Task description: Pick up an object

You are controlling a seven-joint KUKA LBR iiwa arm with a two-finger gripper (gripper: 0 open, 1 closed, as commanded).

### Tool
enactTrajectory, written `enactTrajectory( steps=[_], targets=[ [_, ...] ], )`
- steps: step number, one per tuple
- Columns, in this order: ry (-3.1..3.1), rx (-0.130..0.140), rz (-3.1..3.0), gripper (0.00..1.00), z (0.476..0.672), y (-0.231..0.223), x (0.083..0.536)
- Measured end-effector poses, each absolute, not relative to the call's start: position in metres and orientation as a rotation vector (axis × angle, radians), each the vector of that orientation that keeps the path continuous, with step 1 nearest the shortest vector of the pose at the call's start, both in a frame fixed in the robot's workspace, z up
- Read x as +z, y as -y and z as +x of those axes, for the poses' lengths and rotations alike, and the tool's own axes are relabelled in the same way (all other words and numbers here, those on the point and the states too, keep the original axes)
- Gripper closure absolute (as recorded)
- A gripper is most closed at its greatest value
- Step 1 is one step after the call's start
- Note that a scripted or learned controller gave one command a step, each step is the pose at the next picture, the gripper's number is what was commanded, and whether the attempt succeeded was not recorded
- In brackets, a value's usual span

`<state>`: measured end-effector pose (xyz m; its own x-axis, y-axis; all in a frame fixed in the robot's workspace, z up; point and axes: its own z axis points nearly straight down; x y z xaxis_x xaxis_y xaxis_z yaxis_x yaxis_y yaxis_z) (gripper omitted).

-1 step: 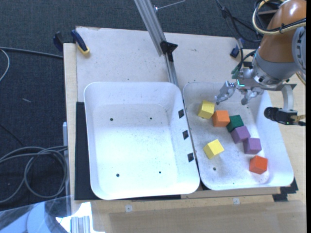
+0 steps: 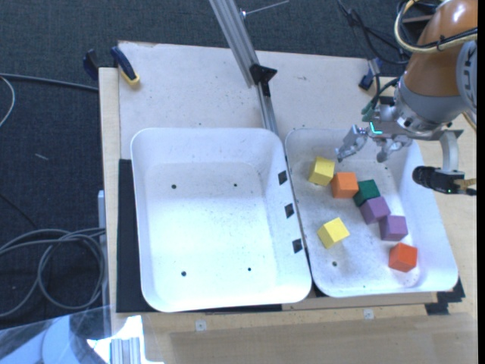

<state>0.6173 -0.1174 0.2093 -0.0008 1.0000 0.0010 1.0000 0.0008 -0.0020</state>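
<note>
The right bin (image 2: 432, 226) holds several small blocks. A yellow block (image 2: 322, 171) lies near its back, with an orange block (image 2: 345, 185) beside it. A green block (image 2: 368, 190) and two purple blocks (image 2: 374, 208) (image 2: 393, 227) run toward the right wall. Another yellow block (image 2: 333, 232) sits mid-bin and a red-orange block (image 2: 402, 257) near the front right. My gripper (image 2: 364, 149) hangs open above the bin's back part, fingers (image 2: 345, 147) spread, nothing between them. It is a little behind and above the yellow and orange blocks.
The left bin (image 2: 144, 203) stands beside the right one. A slanted metal pole (image 2: 236, 32) rises from the bench at the back. A yellow-blue clamp (image 2: 125, 65) sits at the bench's far left corner. Cables lie on the floor at left.
</note>
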Motion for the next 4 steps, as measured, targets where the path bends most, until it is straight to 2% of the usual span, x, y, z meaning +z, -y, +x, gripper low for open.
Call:
enactTrajectory(
  steps=[2, 3, 4],
  targets=[
    [2.219, 0.004, -2.218, 0.0, 0.618, 0.116, 0.125],
    [2.221, 0.002, -2.219, 0.0, 0.618, 0.115, 0.099],
    [2.223, -0.002, -2.221, 1.0, 0.619, 0.115, 0.111]
  ],
)
